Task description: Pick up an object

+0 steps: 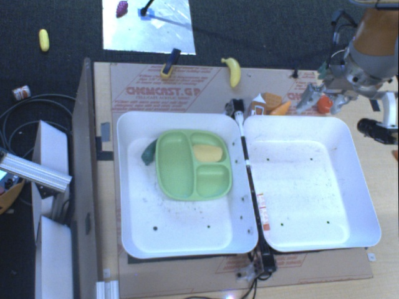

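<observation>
**Arm poised beyond the right bin, pick not yet secured**

The gripper (324,98) is hanging just past the far rim of the right bin (349,229), with a small red-orange object (323,104) showing at its tip; whether that object is clamped cannot be told. An orange piece (280,108) is lying nearby, left of the gripper along the same rim. The step looks like an early grasp attempt; next, the program needs a confirmed hold, then a clean lift.

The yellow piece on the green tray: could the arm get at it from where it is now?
Probably yes. The yellow piece lies uncovered in a compartment of the green tray, open from above; the gripper is beyond the right bin's far rim.
</observation>
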`<state>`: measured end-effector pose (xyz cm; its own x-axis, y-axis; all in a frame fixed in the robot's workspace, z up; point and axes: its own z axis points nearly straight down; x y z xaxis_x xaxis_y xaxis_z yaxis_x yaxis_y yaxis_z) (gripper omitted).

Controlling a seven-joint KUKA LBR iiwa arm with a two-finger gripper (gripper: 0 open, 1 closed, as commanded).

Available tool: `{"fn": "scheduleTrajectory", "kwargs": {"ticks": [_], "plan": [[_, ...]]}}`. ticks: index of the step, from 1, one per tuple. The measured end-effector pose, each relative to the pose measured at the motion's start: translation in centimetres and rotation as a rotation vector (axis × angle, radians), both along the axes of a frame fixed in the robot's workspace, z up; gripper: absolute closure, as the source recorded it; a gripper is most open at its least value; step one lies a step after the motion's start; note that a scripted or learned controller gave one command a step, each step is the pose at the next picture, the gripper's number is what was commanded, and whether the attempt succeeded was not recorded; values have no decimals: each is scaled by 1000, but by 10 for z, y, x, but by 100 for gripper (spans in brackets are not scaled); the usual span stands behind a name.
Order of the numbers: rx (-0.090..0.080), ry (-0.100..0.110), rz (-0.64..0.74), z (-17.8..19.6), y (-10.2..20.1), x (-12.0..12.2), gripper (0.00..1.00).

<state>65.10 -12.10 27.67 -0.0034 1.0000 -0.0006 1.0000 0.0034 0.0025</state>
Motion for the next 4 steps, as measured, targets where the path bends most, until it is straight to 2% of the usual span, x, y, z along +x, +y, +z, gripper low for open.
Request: {"fn": "scheduleTrajectory", "kwargs": {"ticks": [1, 2, 3, 4], "plan": [[0, -4, 3, 11, 0, 1, 100], [3, 7, 4, -58, 41, -23, 100], [0, 1, 1, -54, 38, -21, 0], [2, 5, -5, -198, 29, -66, 0]]}}
